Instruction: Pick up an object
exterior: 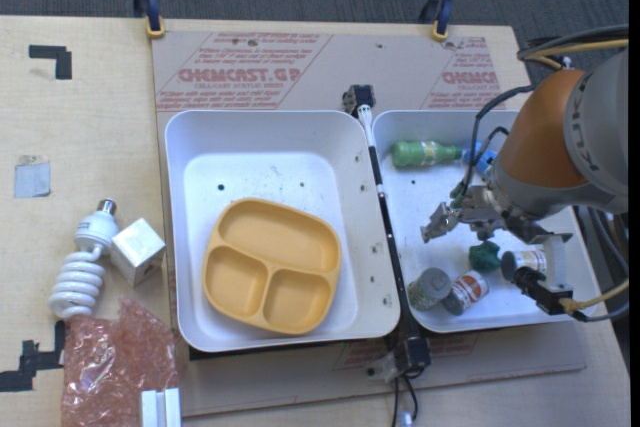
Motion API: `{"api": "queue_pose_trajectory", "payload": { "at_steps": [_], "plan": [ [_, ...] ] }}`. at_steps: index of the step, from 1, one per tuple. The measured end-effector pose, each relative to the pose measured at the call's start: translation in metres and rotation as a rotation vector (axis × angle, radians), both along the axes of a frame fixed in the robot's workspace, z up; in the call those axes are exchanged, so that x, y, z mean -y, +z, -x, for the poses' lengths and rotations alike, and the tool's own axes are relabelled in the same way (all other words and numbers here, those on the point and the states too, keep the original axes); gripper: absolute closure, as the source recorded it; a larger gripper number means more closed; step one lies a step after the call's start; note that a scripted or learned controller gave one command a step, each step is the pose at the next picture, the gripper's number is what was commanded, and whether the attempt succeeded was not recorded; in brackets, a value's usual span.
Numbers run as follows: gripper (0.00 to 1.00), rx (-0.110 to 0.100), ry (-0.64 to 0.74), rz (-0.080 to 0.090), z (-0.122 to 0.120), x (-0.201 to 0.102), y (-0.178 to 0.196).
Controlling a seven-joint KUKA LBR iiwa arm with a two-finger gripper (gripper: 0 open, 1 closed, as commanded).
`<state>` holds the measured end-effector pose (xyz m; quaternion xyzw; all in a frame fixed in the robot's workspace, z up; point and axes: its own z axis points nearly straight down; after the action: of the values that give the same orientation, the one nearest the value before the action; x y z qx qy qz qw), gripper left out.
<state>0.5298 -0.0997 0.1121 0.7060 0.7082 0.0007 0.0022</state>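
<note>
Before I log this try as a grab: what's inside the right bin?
The right bin holds a green bottle, a grey can and a small red-labelled bottle. The arm covers part of the floor.

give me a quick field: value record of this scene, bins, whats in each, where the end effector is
left bin: holds a yellow divided tray
right bin: green bottle near the far wall; grey can, red-labelled can and dark green object near the front
end effector: above the right bin's middle, nothing visibly gripped
arm: enters from the right, orange band above the wrist
outside bins: spiral light bulb, white cube, pink plastic wrap, left of the left bin
</note>
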Motion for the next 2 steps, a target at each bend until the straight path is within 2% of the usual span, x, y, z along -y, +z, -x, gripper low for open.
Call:
{"api": "queue_pose_trajectory", "payload": {
  "at_steps": [1,2],
  "plan": [
    [0.00,-0.004,-0.005,-0.002,0.0355,-0.0030,-0.0198],
    [1.00,-0.002,-0.006,-0.001,0.0343,-0.0024,-0.0099]
  ]
}}
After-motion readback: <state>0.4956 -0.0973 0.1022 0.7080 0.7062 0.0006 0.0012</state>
